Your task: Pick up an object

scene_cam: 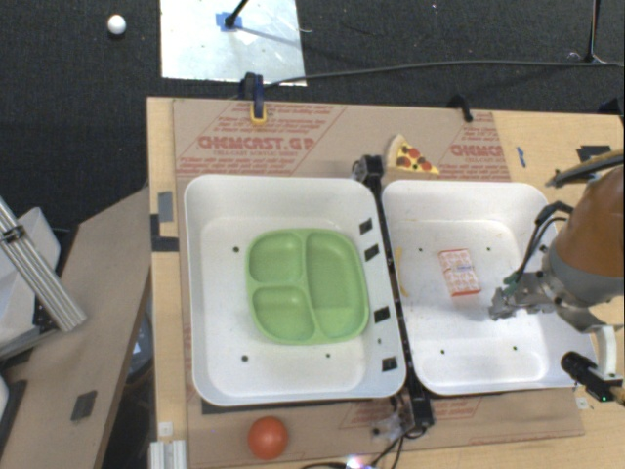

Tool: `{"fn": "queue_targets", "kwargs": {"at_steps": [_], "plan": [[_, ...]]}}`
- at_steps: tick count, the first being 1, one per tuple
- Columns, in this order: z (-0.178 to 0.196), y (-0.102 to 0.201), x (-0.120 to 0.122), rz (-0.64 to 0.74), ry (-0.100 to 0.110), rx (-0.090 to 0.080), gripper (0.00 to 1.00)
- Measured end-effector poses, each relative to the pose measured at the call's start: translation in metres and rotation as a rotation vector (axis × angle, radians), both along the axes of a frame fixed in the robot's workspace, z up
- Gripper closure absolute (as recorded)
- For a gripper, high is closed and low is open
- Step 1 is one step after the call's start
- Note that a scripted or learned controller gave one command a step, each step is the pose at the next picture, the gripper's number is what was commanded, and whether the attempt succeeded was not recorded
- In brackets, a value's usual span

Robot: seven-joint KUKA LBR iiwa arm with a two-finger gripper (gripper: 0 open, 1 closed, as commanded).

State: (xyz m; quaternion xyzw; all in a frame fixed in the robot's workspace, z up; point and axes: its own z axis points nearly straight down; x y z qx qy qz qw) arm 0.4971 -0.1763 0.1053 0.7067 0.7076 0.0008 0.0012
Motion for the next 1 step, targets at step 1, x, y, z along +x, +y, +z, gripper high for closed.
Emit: {"fn": "queue_targets", "kwargs": {"at_steps": [1], "plan": [[0.0507, 0.0036, -0.0073, 0.002, -0.003, -0.001, 1.00]]}}
